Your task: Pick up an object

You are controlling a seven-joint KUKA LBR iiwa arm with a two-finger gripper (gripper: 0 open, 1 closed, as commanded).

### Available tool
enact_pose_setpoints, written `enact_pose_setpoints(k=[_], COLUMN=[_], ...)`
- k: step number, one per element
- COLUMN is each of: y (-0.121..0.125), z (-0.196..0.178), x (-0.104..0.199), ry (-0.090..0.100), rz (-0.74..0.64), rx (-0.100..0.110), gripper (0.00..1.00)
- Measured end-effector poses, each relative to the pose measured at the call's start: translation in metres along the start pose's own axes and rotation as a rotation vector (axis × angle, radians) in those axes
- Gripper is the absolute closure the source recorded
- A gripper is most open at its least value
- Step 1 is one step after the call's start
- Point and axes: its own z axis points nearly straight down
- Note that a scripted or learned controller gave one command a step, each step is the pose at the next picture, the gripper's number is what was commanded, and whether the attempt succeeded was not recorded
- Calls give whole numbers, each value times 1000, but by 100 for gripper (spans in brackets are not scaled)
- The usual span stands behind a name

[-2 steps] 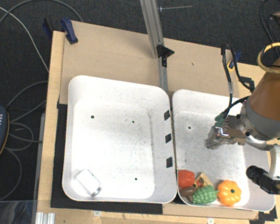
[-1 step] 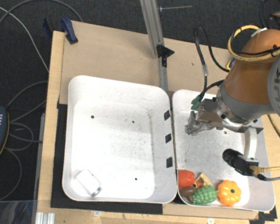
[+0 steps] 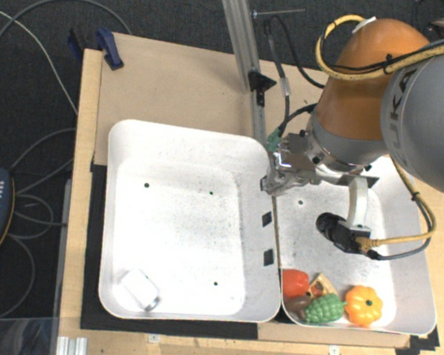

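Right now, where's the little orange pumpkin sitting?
In the camera view, the orange pumpkin lies in the right bin, by its near edge, just right of the green toy and the red toy.

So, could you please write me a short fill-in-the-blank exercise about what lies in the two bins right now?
1. The orange pumpkin toy lies in the ____ bin.
2. The clear plastic piece lies in the left bin's near ____ corner.
3. The green toy lies between the red toy and the ____ toy.
4. The arm hangs over the ____ bin.

Missing words: right; left; orange; right
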Motion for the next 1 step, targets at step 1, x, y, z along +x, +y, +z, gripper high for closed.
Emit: enact_pose_setpoints(k=[1], y=[18], z=[5], x=[47], ry=[-1], rz=[2], rx=[1], gripper=[100])
